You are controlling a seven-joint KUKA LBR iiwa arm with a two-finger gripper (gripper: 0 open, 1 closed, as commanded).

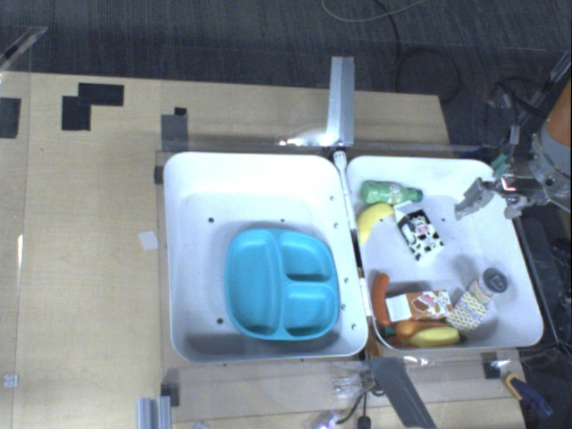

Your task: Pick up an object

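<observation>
surface (80, 239) bears two white bins | left bin (192, 239): blue divided tray (281, 284) | right bin (518, 280): banana (374, 219), green bottle (390, 191), cow-print carton (420, 233), red sausage (382, 297), near-corner clutter | end effector (483, 195) over right bin's far right edge, holding nothing, finger state cannot be told

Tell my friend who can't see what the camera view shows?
A grey robot arm's end effector hangs over the right white bin, above a green bottle, yellow bananas and a cow-patterned carton. The left white bin holds a blue plastic divided tray.
</observation>
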